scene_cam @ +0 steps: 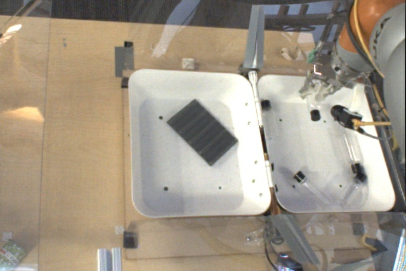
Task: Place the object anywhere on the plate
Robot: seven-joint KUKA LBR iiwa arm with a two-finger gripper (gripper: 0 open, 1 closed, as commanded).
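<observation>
A pale wooden table (70, 155) carries two shallow white bins, and the grey arm (380, 22) with its orange band leans in from the right above the right bin's (330, 200) far corner. Its pincer (319, 87) hangs over that corner; whether it is spread or closed I cannot tell. A dark, ribbed rectangular plate (202, 132) lies tilted in the left bin (146, 200), while several small black objects (315, 115) sit scattered in the right bin.

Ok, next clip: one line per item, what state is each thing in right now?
Dark ribbed plate: lying flat in the left bin, turned at an angle, nothing on it.
Right bin: several small dark pieces and a clear tube lying loose on its floor.
Hand: over the right bin's far edge, near its top; nothing seen between its fingers.
</observation>
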